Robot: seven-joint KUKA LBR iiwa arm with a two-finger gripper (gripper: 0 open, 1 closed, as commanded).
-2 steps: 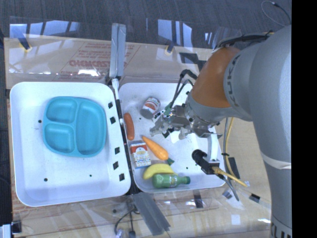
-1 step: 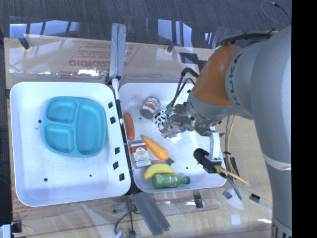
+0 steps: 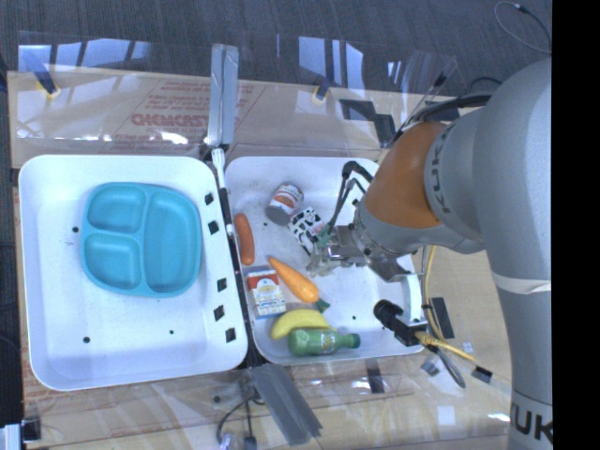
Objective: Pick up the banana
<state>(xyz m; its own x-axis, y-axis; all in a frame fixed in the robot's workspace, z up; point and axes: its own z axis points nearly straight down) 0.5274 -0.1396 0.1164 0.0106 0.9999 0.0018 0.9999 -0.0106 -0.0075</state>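
Because the banana (image 3: 300, 322) is wedged against the green bottle (image 3: 322, 342) at the right bin (image 3: 389, 347)'s near edge, both could be nudged — the claw (image 3: 323, 251)'s spread cannot be told.

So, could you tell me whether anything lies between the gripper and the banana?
Yes. The carrot lies slantwise between the gripper and the banana, just up and left of the fruit. A green bottle sits tight against the banana's near side, and a small carton is at its left.

Robotics lab: KUKA arm (image 3: 469, 186) over two white bins (image 3: 47, 279) on a taped bench (image 3: 141, 111), loose cables (image 3: 450, 350), grey carpet (image 3: 187, 7).
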